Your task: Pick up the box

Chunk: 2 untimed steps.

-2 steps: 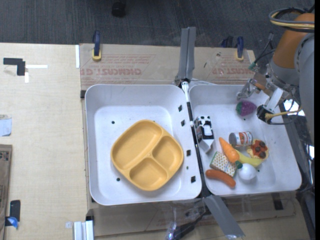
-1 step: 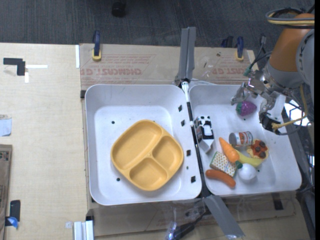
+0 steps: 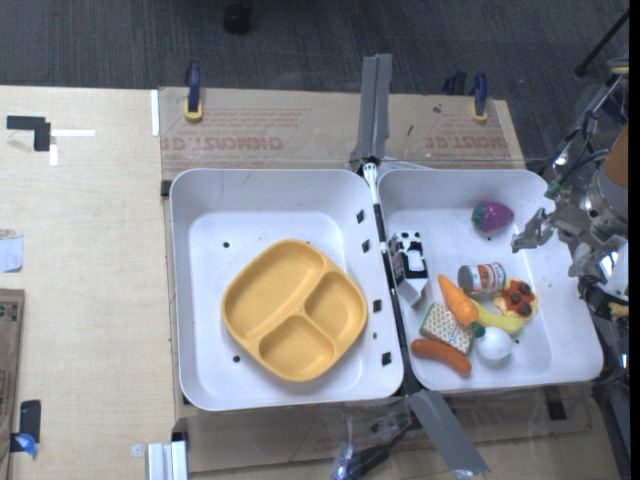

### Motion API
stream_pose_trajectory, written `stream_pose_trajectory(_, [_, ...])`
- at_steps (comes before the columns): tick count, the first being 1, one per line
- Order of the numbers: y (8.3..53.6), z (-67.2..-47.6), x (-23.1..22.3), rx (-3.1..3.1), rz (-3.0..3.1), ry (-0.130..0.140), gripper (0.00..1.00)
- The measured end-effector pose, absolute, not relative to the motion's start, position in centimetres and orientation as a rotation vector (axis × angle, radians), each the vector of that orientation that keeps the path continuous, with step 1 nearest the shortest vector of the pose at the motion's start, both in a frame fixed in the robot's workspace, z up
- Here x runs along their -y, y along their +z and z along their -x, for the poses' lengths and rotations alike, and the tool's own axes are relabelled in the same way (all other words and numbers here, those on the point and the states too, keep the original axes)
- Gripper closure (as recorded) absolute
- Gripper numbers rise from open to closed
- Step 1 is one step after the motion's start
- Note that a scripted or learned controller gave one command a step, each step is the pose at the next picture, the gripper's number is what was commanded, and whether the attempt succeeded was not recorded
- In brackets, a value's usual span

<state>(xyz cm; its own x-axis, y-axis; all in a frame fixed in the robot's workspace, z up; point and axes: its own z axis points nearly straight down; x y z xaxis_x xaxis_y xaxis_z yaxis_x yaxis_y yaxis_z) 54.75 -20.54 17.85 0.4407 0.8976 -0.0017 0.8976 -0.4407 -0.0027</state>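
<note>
The box [image 3: 407,262] is a small white carton with black print. It lies against the left wall of the right bin [image 3: 560,368], near the divider. My gripper [image 3: 556,247] hovers over the right bin's right side, well to the right of the box and just below a purple grape bunch [image 3: 491,216]. Its fingers [image 3: 529,234] stand apart with nothing between them.
A can [image 3: 483,277], carrot [image 3: 459,301], pizza slice [image 3: 518,295], banana [image 3: 497,318], white ball [image 3: 493,345], sausage [image 3: 440,356] and a green patterned pad [image 3: 445,327] crowd the right bin's lower middle. A yellow divided plate [image 3: 293,310] lies in the left bin [image 3: 200,228].
</note>
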Motion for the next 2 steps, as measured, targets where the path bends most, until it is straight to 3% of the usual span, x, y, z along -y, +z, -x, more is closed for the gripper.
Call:
stream_pose_trajectory(1, [9.08,-54.17,11.76,1.616,2.692,0.004,0.00])
stream_pose_trajectory(2, [9.95,-54.13,11.97,1.606,2.697,0.005,1.00])
